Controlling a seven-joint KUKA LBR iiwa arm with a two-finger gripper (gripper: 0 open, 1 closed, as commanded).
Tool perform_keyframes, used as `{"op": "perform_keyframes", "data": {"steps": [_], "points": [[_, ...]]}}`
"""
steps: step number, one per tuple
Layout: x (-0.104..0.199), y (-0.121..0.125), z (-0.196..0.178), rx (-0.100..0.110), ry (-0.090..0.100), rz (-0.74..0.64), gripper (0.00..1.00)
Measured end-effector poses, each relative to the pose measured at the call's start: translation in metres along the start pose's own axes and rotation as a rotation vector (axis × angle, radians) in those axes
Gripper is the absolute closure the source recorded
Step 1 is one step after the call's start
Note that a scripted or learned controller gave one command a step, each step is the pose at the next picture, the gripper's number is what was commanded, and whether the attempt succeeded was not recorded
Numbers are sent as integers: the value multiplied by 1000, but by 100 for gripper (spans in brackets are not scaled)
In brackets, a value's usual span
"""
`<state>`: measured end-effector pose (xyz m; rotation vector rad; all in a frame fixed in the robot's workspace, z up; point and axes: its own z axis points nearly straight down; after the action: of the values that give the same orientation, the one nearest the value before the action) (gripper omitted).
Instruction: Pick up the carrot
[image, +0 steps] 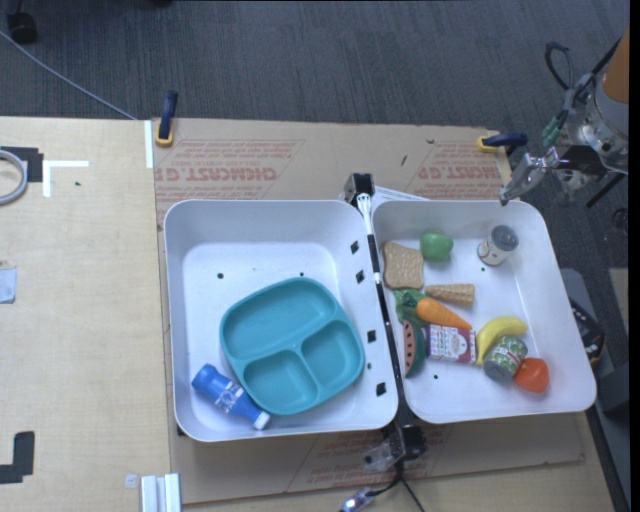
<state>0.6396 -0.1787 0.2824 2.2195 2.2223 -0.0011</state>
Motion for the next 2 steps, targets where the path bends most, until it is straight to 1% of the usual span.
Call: {"op": "perform_keyframes", "data": {"steps": [1, 2], "points": [[89, -37, 52, 0, 0, 0, 0], [134, -76, 90, 2, 1, 2, 0]]}}
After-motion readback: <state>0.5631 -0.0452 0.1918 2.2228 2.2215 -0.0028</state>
